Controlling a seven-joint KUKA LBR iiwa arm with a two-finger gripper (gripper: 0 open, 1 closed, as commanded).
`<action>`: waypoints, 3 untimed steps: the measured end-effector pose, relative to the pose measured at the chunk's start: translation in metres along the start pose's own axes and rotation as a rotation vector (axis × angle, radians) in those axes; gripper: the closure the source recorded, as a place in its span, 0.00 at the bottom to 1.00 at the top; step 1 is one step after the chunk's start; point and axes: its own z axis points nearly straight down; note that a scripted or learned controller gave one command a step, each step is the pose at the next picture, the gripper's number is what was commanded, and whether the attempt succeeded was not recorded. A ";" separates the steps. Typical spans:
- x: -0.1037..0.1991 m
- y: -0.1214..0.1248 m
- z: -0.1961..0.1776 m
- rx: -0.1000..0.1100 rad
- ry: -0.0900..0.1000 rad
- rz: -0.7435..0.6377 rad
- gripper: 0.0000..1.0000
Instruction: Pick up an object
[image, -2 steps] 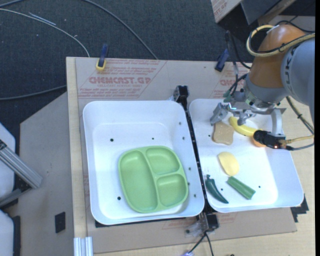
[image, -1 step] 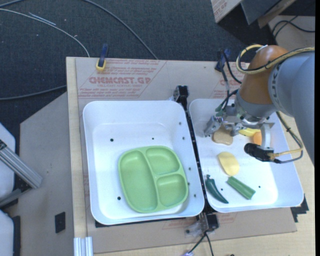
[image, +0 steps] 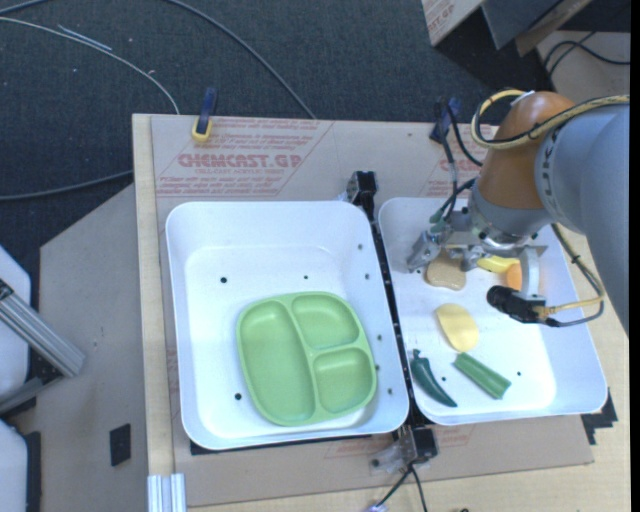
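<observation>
Overhead, two shallow white bins of smooth, glossy plastic with rounded corners sat side by side on a brown board printed with red lettering. The left bin (image: 200, 240) held one pale green tray (image: 305, 355), a matte, soft-cornered rectangle moulded into three compartments, lying slightly askew.

The right bin (image: 575, 385) carried the loose pieces, all looking like toy food. One tan, rounded lump (image: 446, 275) lay just under the gripper (image: 452, 250). One pale yellow, smooth oval piece (image: 458, 327) lay near the bin's middle. Two green things lay toward the near rim: one dark green, curved and pepper-like (image: 430, 378), one lighter green, straight-sided and blocky (image: 483, 375). Close beside the wrist sat what looked like a yellow piece (image: 494, 264) and an orange piece (image: 514, 276), though the arm hid part of them.

The grey arm, with its orange band (image: 515, 170), reached down over the far part of the right bin. Its metal claw pointed at the tan lump, possibly touching it; how wide it stood could not be made out, nor whether anything sat between its tips.
</observation>
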 end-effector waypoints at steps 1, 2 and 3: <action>-0.001 0.002 -0.012 -0.009 -0.004 0.000 1.00; -0.007 0.002 -0.058 -0.005 -0.002 0.001 1.00; 0.003 0.007 -0.112 -0.007 -0.002 -0.002 1.00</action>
